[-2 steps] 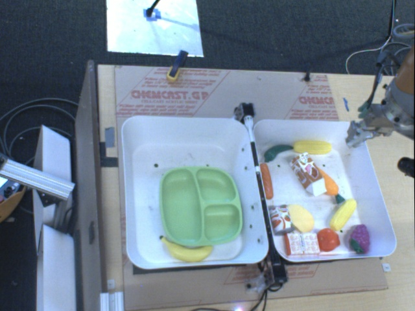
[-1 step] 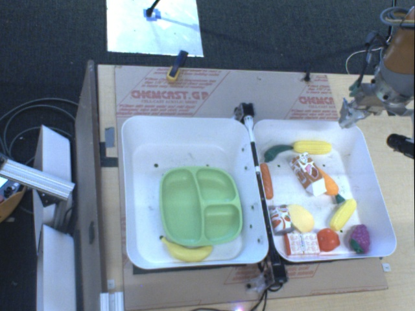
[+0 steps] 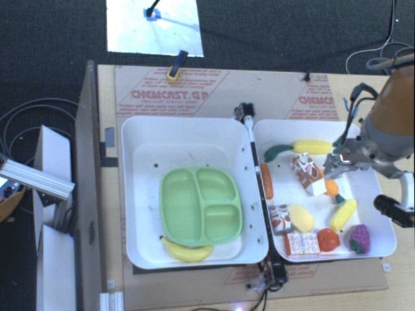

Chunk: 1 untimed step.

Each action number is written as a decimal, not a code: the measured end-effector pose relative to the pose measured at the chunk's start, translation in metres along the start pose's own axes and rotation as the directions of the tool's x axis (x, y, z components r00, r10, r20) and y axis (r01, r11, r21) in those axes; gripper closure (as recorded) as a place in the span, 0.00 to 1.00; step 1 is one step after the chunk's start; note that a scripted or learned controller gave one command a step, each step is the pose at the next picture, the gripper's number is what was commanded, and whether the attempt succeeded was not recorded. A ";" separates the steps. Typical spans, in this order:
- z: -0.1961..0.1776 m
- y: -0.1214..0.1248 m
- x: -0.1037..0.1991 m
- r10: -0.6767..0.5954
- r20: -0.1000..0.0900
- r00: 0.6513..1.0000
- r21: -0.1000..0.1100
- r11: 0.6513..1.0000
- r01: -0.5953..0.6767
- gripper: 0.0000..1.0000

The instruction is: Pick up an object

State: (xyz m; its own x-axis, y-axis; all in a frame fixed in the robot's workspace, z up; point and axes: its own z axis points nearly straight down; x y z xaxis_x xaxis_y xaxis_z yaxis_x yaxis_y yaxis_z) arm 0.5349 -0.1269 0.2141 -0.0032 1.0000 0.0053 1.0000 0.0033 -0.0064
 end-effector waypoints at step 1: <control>-0.031 0.039 -0.047 0.003 0.009 1.000 -0.014 1.000 -0.003 1.00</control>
State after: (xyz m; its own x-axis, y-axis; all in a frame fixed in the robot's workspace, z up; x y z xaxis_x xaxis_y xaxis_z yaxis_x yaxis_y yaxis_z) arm 0.5739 -0.1738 0.2441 -0.0003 1.0000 -0.0035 1.0000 0.0003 0.0074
